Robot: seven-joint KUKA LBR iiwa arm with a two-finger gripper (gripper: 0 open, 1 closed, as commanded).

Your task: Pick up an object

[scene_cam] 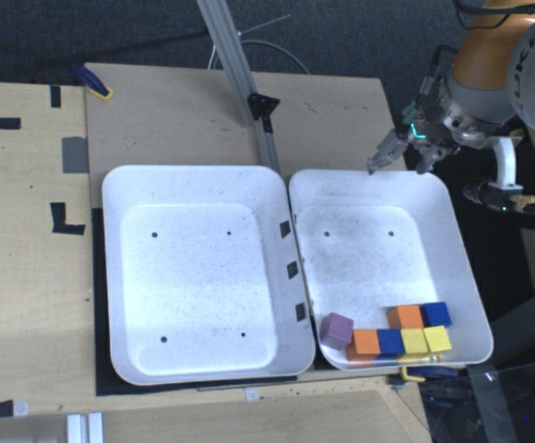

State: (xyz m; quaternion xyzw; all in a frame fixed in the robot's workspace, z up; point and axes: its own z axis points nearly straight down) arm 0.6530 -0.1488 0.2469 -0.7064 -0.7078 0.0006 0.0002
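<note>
Along near rim: coloured blocks [399, 334].

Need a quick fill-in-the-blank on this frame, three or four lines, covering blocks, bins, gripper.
1. All the blocks lie in the ____ bin.
2. The purple block sits at the ____ end of the cluster.
3. The gripper hangs over that bin's ____ edge, away from the blocks.
4. The two yellow blocks lie directly ____ each other.

Missing words: right; left; far; beside
</note>
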